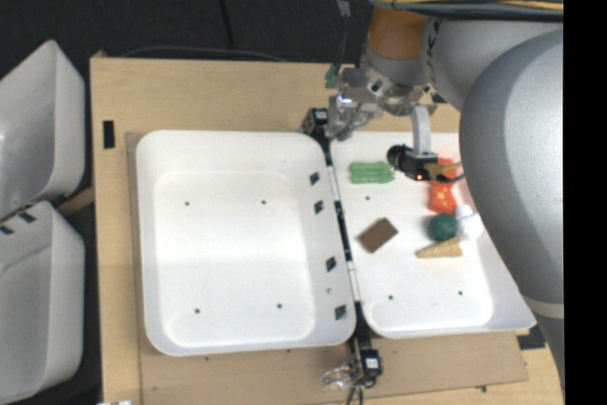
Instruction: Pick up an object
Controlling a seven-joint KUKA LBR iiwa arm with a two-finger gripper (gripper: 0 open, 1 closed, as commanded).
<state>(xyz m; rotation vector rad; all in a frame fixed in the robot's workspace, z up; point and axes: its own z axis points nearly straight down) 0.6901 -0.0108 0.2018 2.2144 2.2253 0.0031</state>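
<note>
Where the left bin (228, 242) meets the right bin (422, 303) at their far edge, the gripper (343, 107) hangs above the right bin's far-left corner; whether it is open or closed cannot be told. In that bin a green block (370, 173) lies near the far edge, close to the gripper. A brown tile (377, 234) sits mid-bin. An orange lump (442, 197), a teal ball (442, 227) and a tan wedge (439, 250) line the right edge.
</note>
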